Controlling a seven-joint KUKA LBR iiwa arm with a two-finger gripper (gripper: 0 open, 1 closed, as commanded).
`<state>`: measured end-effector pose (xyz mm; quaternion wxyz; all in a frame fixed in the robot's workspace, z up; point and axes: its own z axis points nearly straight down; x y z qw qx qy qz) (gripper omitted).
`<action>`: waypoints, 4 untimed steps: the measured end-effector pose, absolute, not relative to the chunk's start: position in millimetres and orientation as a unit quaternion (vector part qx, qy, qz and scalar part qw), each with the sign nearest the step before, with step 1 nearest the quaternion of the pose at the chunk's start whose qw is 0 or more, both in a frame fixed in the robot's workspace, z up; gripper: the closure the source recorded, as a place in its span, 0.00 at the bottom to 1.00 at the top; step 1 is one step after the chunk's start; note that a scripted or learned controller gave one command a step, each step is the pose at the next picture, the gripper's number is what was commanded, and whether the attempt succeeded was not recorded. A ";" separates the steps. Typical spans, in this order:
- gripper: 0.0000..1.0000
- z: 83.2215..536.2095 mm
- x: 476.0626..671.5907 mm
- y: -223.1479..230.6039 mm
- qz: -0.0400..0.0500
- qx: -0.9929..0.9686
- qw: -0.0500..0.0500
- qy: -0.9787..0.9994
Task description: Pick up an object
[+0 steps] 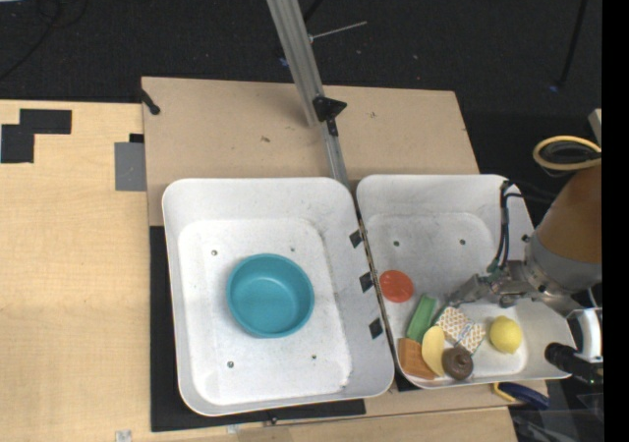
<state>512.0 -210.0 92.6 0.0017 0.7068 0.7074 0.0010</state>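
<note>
The right bin (432,204) holds a pile of small items at its near end: a red disc (396,285), a green block (422,316), a checkered piece (462,328), a yellow lemon (505,334), a brown ring (457,362), and a pale yellow piece (433,342) over an orange one (414,359). My gripper (470,292) hangs low over this bin, reaching in from the right. It sits just above the checkered piece and left of the lemon. Nothing is visibly held.
A teal bowl (271,294) sits in the middle of the left bin (197,204). A slanted metal rail (295,37) rises behind the bins. The arm's orange band (575,219) stands over the right bin's right edge.
</note>
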 end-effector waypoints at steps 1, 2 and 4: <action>1.00 102.3 511.1 -210.6 0.000 0.707 0.001 0.707; 1.00 161.3 519.3 -209.4 0.001 0.707 0.002 0.707; 1.00 266.9 530.3 -213.4 0.001 0.707 0.002 0.707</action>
